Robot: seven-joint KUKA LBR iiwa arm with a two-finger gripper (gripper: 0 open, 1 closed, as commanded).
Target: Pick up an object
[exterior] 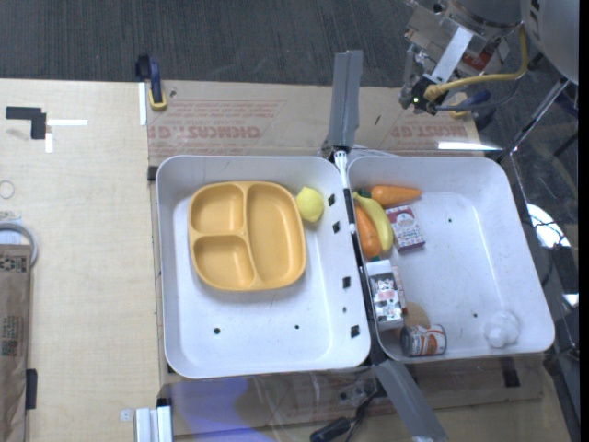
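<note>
Carrot (396, 193) at the far end of the right bin (515, 247), long axis running across the bin, thick end toward the middle wall. Just below, banana (376, 221) curved along that wall, long axis pointing from far to near, touching an orange piece (365, 236) wedged between it and the wall. Beside the banana, small red-and-white box (407, 228), print too small to read. Further toward the near side, second box (386, 295) with a busy printed face, lying lengthwise along the wall, lettering not legible. At the near corner, can (424, 341) on its side, red-and-white label, axis across the bin. Well apart, near the right corner, pale rounded lump (502, 330), hard to tell from the white floor.

Across the wall, in the left bin (184, 320): yellow divided plate (247, 235) with three compartments, and a lemon (310, 204) touching its far right edge.

Above and beyond the right bin's far rim, pincer (419, 98) hanging over the cardboard, apart from every object; cannot tell whether spread or pressed together. Nothing seen pinched.

Under both bins, light wooden tabletop (83, 247), with a cardboard sheet (239, 118) along the far side carrying red print, upside down from here and not clearly readable. Grey upright bar (346, 99) behind the seam between the bins. Brown paper bag (13, 320) at the left edge. Beyond the tabletop, dark carpeted floor (230, 17).
</note>
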